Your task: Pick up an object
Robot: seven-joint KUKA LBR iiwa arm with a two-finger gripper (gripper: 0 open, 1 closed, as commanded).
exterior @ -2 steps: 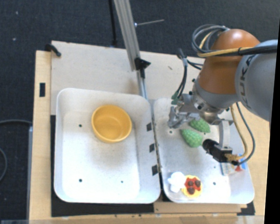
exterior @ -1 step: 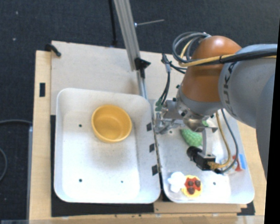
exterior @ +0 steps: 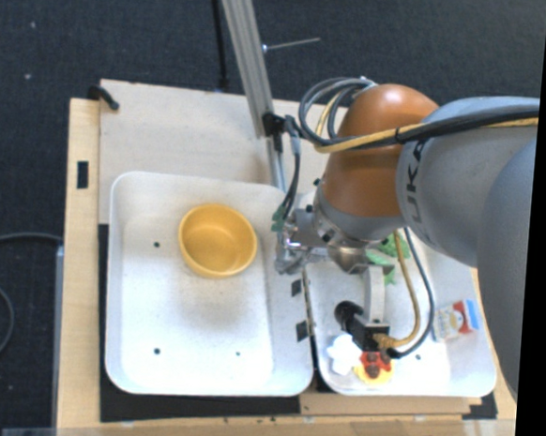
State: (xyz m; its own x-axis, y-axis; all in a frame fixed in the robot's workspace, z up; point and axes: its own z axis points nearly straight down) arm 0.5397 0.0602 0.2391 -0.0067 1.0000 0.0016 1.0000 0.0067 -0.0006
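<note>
The arm [exterior: 390, 165] hides the right bin [exterior: 468, 369], so a grab there may miss. Whether the claw is open, I cannot tell.

We see two bins side by side on bench [exterior: 166, 138]. Left bin [exterior: 131, 342] holds bowl [exterior: 217, 241], in its rear half, toward right wall. Arm [exterior: 465, 171] reaches in from right and hangs over rear part of right bin [exterior: 472, 374]. In right bin, near front left corner, small cluster of objects [exterior: 361, 353] lies close together. Small packet [exterior: 458, 318] lies well apart, near right wall. Metal rail [exterior: 252, 70] stands behind bins, slanting over bench.
</note>
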